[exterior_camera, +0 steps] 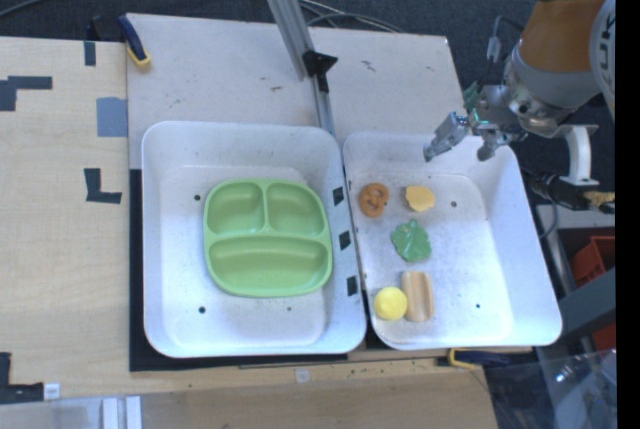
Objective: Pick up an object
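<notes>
yellow ball lies in the right bin, well apart from the empty, spread pincer

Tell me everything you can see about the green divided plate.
The green divided plate is a light green, plastic-looking tray with rounded corners and three compartments: two small ones on the far side, one long one nearer the camera. It lies flat and upright on the floor of the left bin, slightly rotated, with nothing in it.
</notes>
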You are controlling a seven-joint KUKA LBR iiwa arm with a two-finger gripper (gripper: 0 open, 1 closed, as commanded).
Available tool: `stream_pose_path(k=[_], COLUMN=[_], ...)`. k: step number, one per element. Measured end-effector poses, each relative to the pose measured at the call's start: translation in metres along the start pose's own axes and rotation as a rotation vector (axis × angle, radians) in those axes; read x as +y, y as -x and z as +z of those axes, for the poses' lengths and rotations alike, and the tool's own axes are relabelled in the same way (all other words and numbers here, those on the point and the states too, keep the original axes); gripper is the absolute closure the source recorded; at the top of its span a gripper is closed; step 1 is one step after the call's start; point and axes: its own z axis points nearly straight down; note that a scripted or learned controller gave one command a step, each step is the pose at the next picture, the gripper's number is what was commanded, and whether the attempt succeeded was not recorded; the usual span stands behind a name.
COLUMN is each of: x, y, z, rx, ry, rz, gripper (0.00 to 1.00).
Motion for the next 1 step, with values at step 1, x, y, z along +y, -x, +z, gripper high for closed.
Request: stream_pose_path(k=[1], x=[0.0000], y=[0.0000], z=[0.0000], rx=[0.000], ry=[0.000], rz=[0.000], gripper=[0.00])
